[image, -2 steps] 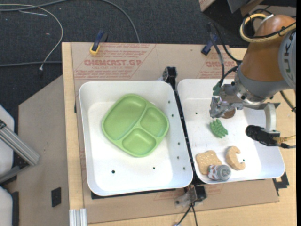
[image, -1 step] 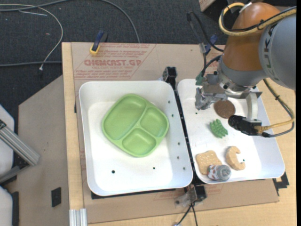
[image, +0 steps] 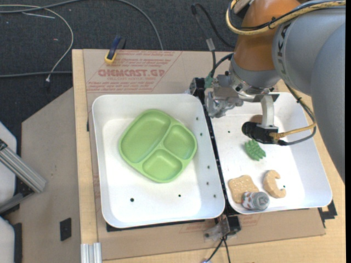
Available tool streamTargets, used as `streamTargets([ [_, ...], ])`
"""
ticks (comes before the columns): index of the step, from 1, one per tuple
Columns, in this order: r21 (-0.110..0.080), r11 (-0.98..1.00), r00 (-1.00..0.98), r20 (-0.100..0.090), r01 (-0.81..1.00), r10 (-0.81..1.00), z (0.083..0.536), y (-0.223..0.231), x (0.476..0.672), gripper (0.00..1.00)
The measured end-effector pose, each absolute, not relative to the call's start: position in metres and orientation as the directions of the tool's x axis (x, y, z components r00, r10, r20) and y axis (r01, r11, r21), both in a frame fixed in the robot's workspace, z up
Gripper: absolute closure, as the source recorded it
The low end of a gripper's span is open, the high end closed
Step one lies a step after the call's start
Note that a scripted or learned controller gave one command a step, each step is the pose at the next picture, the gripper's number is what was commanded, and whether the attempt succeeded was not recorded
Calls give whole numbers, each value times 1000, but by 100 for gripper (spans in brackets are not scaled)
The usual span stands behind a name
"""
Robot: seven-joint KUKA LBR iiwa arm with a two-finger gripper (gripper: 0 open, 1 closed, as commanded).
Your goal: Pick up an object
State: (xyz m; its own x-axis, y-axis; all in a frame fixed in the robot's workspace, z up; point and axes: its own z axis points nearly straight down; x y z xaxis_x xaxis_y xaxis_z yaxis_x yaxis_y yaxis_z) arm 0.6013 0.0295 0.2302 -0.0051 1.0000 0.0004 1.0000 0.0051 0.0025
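Approach step: gripper (image: 218,106) sits over the right bin's (image: 312,171) upper-left corner, finger state can't tell, nothing visibly held; nearest target is the green leafy toy (image: 255,149) mid-bin, so next move needs lateral shift, then descent.

There are two shallow white bins: a left one (image: 109,201) and a right one (image: 312,174). The left bin has one green plastic plate with three parts (image: 158,145). The right bin has four small things: one green leafy toy (image: 255,149), one tan square cracker (image: 242,187), one tan curved piece (image: 273,183) and one small grey and red lump (image: 256,201).
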Motion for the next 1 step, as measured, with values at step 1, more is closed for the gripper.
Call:
streamTargets([
  [1, 3, 6, -6, 2, 1000, 1000, 226, 79, 635, 100],
])
